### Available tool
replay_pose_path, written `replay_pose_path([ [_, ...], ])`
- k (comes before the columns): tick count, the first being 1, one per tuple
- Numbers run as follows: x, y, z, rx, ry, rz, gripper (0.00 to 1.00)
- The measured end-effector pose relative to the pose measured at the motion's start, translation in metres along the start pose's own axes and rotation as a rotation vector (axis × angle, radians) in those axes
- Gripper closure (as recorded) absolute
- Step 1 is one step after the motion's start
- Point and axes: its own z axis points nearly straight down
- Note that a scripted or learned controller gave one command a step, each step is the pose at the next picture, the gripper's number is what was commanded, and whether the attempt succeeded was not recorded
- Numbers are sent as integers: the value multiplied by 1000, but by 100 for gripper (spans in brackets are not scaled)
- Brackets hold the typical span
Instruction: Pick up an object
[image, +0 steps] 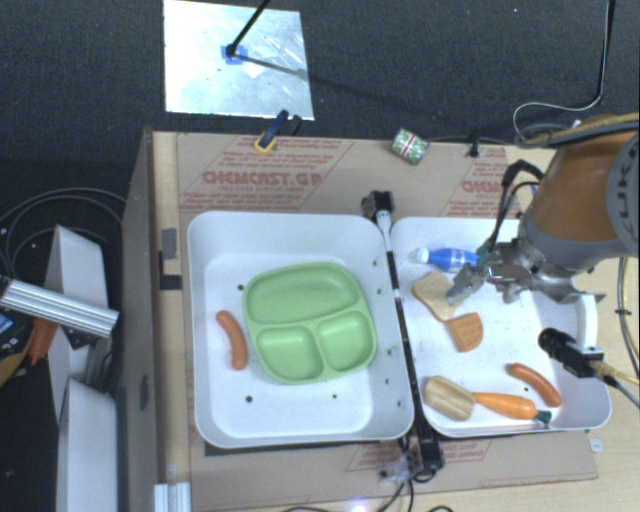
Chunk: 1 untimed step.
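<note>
So the pick hasn't happened yet, far as I can tell. The gripper (468, 284) is low in the right bin (597, 400), just above the toast slice (436, 296) at about 9 o'clock in that bin. Can't tell how wide it's spread, and nothing's visibly in it. Everything's lying in the bins; the grab and lift are left.

We are reaching in from the right, our orange-banded arm (585, 190) bending down, the tool (468, 283) hanging low, pointing left.
</note>
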Motion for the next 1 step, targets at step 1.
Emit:
replay_pose_path([
  [1,-22,8,44,1,0,0,0],
])
